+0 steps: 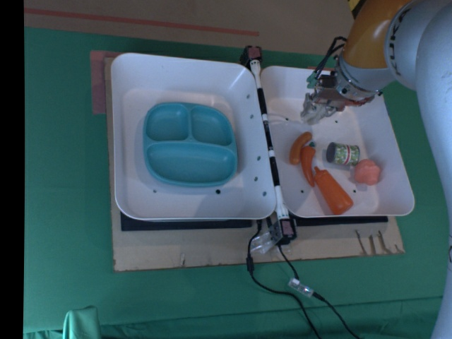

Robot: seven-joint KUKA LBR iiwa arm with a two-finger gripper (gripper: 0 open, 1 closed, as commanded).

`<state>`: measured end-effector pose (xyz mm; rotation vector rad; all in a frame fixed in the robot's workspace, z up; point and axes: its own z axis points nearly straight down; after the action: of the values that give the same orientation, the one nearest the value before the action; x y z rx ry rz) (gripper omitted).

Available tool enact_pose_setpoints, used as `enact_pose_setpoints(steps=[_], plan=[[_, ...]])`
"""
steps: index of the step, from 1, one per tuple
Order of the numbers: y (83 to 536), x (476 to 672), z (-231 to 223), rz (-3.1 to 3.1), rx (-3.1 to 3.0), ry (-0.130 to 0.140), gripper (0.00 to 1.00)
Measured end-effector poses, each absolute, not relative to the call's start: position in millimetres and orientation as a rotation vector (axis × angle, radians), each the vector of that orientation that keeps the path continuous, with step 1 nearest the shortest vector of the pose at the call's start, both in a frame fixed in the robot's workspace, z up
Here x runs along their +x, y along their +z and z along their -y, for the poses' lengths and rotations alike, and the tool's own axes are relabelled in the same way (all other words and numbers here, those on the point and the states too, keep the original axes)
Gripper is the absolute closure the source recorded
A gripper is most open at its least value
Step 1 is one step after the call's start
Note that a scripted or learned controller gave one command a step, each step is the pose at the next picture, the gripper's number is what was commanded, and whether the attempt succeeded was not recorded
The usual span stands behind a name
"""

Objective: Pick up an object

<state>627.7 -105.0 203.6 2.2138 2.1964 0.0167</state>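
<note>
Objects lie in the right bin (395, 189): two orange chili peppers (302, 155), an orange bottle (332, 191), a small can (343, 153), a pink lump (366, 171); my gripper (316, 111) hangs above the bin's far part, near the peppers, touching nothing; how wide it stands I cannot tell.

Teal divided plate (189, 144) in white bin (185, 73); orange bottle (332, 192), pink lump (366, 171), green cloth (63, 189).
</note>
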Motion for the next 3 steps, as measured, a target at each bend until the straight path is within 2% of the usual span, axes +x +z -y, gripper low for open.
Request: enact_pose_setpoints(steps=[1,2,3], plan=[[203.6,627.7,105.0,-2.196,2.214,0.017,0.00],[185.3,611.0,104.8,-2.205,2.211,0.017,0.00],[194.8,612.6,106.1,-2.200,2.212,0.018,1.00]])
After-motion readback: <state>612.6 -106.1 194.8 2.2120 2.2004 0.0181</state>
